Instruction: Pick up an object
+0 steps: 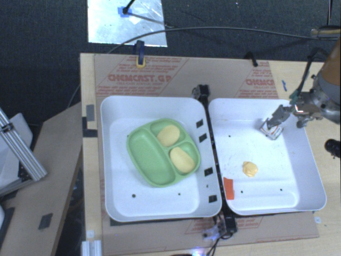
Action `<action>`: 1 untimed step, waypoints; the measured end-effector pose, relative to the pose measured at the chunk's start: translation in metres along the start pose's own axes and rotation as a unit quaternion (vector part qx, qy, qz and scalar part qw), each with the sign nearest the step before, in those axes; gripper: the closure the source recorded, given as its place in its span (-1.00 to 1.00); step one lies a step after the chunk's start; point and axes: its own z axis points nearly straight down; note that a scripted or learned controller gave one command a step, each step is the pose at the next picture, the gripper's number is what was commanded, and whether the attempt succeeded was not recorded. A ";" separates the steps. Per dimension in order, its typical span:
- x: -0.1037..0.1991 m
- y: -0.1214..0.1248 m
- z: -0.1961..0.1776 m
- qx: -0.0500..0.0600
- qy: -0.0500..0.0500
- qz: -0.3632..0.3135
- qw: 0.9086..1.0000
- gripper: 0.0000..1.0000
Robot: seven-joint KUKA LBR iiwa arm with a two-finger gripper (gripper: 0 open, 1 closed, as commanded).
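While the end effector (272, 129) hovers over the upper part of the right bin (309, 193), the yellow lump (250, 168) lies well apart from it, lower on that bin's floor; whether its tips are spread or pressed together, I cannot tell. A straight descent would likely close on bare plastic, and the small rounded lump may slip aside under a late or off-centre pinch
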 end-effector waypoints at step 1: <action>-0.008 -0.001 0.059 0.002 0.000 0.001 1.000 -1.00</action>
